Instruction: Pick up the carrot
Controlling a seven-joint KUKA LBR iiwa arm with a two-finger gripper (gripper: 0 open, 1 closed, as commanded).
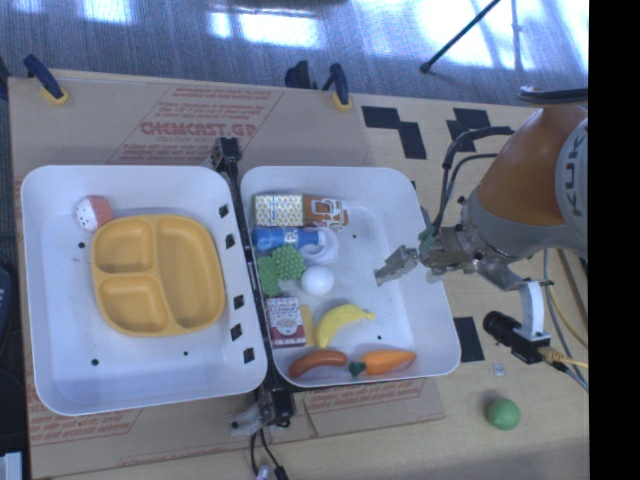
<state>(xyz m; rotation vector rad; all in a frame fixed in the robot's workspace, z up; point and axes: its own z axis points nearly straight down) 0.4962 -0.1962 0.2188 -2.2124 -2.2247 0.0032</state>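
Gripper (393,267) small, blurred, grip state impossible to tell. Carrot (385,362) at lower centre-right, against bin (432,298) rim, beside sausage (317,363).

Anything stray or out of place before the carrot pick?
One thing: a small green ball sits on the bench outside both bins, right of the right bin. The carrot lies in that bin's near edge beside the sausage, unspilled.
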